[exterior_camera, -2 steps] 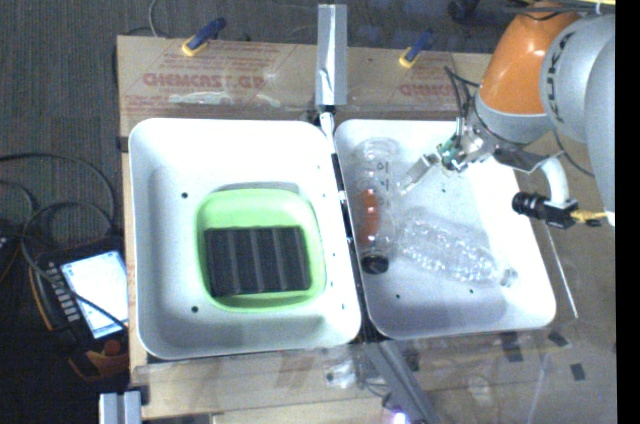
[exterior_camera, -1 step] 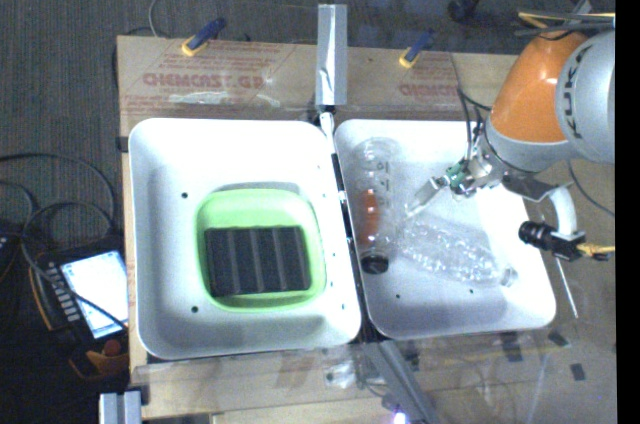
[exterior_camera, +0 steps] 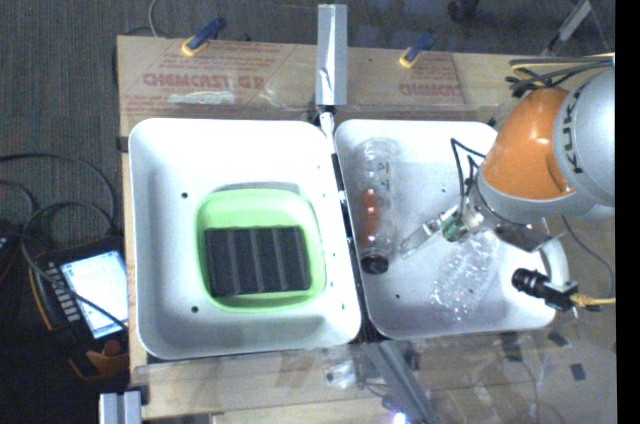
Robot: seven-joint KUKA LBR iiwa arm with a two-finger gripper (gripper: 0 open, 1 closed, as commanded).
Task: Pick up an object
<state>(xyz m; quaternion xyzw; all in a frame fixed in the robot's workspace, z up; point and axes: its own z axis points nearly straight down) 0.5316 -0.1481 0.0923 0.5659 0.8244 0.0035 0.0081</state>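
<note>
Camera view: two white bins side by side on the bench. Left bin [exterior_camera: 160, 212] holds a green tray [exterior_camera: 260, 212] with dark slats. Right bin [exterior_camera: 430, 152] holds a clear plastic bottle [exterior_camera: 373, 202] lying lengthwise along its left wall, black cap toward the near edge, a reddish patch at mid-body. A second clear, crumpled bottle [exterior_camera: 463, 277] lies toward the near right. Gripper [exterior_camera: 440, 230] sits low over the bin floor between the two bottles; whether the claw is open or closed cannot be told.
</note>
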